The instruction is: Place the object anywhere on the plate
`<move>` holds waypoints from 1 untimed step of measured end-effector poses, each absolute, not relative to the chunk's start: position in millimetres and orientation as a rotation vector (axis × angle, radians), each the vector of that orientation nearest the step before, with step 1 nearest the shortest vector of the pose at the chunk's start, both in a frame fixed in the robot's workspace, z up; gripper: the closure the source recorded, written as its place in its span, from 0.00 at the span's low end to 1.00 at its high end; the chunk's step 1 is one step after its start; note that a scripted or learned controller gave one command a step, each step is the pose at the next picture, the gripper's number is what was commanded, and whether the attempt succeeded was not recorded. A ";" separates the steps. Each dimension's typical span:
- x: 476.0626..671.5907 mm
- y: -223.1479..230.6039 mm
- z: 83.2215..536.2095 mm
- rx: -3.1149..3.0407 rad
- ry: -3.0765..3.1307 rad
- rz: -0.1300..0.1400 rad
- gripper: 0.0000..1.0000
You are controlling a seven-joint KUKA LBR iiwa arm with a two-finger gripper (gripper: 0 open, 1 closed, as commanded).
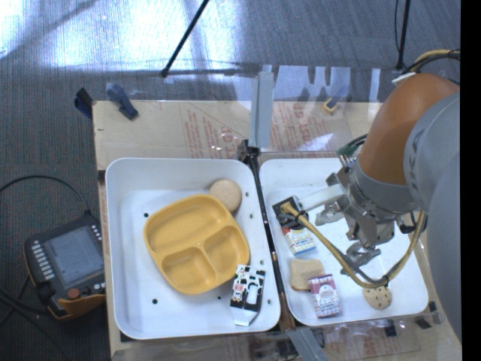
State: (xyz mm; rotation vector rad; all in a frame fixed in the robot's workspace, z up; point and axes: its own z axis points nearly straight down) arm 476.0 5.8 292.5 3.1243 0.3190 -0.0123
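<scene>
While arm (398, 164) hangs over right bin (301, 173) — yellow plate (195, 243) in left.

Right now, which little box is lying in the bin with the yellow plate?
The black-and-white box, just below the plate. The blue-and-white box and red box lie in the other bin.

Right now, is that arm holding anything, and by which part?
Cannot be told: the gripper hangs over the right bin, with nothing seen between its fingers.
</scene>
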 end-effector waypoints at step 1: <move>475.6 91.2 256.2 3.117 0.390 -0.013 0.00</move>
